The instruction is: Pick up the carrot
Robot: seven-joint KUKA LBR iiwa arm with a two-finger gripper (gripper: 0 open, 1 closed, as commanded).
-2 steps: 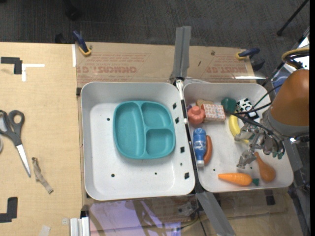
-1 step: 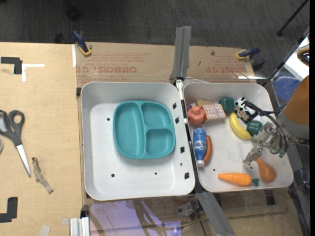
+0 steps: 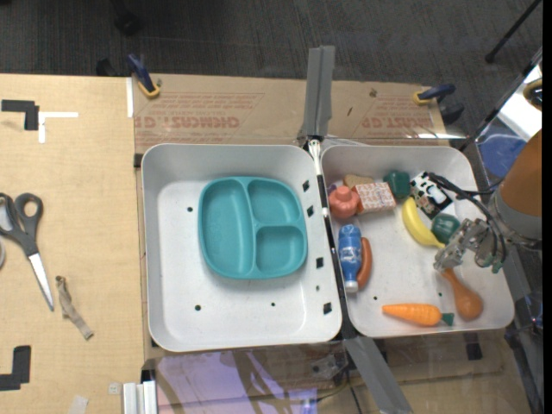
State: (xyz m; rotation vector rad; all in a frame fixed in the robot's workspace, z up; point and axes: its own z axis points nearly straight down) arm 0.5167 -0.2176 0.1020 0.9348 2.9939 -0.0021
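Carrot [image 3: 414, 315] lies flat on the floor of the right bin [image 3: 392, 291], near the front wall at about six o'clock in that bin, its orange body running left to right with a small green stub at its right end. Nothing touches it.

At about two o'clock from the carrot, just beside its green end, lies an orange pear-shaped toy [image 3: 464, 299]. The jaws [image 3: 461, 247] hang over the right side of the same bin, at about three o'clock in it, above the narrow top of that pear-shaped toy and well apart from the carrot. Whether the jaws are released or clenched cannot be told: the metal parts are a blur, and no thing shows between them.

At nine o'clock from the jaws sits a yellow banana [image 3: 417, 223], with a dark green piece [image 3: 445, 226] touching its right side. Along the bin's left wall stand a blue bottle [image 3: 348, 253] and a red sausage [image 3: 365, 261] side by side. At eleven o'clock in the bin are a red round toy [image 3: 343, 202] and a pink box [image 3: 374, 196].

The left bin [image 3: 168, 317] holds a teal divided plate [image 3: 254, 228]. On the tabletop [image 3: 78, 231] at nine o'clock lie scissors [image 3: 26, 235].
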